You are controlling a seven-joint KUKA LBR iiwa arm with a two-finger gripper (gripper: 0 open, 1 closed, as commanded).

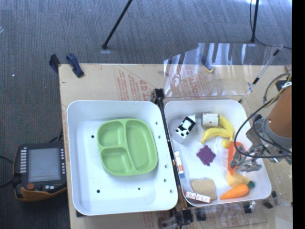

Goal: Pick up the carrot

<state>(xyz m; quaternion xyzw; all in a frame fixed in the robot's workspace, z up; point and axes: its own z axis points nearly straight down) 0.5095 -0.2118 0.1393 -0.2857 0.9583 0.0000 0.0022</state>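
Observation:
The carrot (235, 191), orange with a green tip at its right end, lies at the front right of the right bin (190, 109). My gripper (246, 160) hangs low over the bin's right side, just above and behind the carrot. It sits right beside a slim red-orange piece (231, 154), and a yellow fruit (236, 179) lies between it and the carrot. The carrot lies apart from the gripper, on the bin floor. The metal of the gripper blurs against the white floor.
The right bin also holds a banana (217, 133), a black-and-white carton (184, 127), a small can (210, 119), a purple piece (206, 155), a bread slice (204, 187) and a red-white packet (197, 196). A green divided plate (127, 147) lies in the left bin (81, 128).

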